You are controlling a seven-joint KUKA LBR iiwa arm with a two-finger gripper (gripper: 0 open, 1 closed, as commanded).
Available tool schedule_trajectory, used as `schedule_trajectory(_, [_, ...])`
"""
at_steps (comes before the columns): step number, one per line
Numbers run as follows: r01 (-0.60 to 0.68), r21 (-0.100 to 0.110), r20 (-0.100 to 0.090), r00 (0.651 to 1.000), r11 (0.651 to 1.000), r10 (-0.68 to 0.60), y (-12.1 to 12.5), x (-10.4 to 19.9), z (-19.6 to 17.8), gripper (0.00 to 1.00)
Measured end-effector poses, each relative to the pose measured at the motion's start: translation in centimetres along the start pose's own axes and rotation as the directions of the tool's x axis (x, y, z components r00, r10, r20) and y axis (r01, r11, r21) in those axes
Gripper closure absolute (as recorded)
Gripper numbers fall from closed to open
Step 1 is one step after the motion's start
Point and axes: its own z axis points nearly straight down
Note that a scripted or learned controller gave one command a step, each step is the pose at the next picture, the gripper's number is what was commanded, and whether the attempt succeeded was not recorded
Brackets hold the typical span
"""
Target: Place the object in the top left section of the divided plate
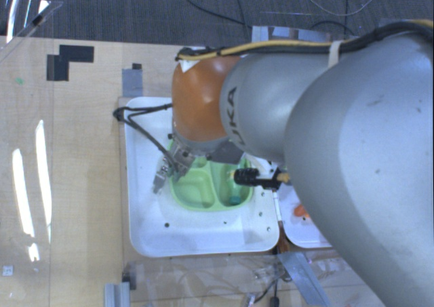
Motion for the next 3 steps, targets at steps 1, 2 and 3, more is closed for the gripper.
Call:
schedule_trajectory(1, [0.001, -0.006, 0.003, 1.000, 1.000, -0.001, 0.2, -0.1, -1.1, 1.00])
schedule_trajectory(2, [0.046, 0.001, -0.001, 0.999, 0.999, -0.046, -2.0, 4.2, -5.3, 1.00])
schedule_trajectory(3, [0.047, -0.003, 0.001, 0.999, 0.999, -0.047, -1.8, 4.0, -6.3, 1.00])
